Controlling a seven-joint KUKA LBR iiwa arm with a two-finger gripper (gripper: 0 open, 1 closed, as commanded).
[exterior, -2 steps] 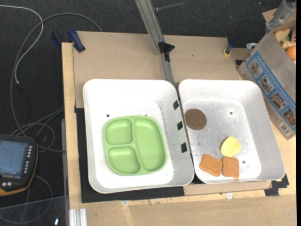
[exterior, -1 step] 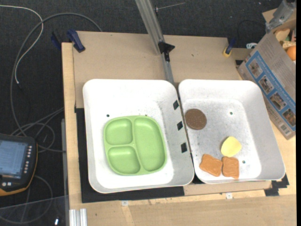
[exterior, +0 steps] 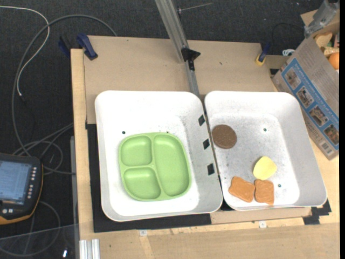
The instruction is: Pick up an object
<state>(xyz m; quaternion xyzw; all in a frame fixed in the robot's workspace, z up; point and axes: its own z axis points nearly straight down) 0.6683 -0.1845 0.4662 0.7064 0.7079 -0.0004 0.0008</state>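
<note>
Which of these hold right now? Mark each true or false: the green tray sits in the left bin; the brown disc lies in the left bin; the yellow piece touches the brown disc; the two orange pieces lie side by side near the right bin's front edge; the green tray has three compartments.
1. The green tray sits in the left bin. True.
2. The brown disc lies in the left bin. False: it lies in the right bin.
3. The yellow piece touches the brown disc. False: bare bin floor separates them.
4. The two orange pieces lie side by side near the right bin's front edge. True.
5. The green tray has three compartments. True.
</note>
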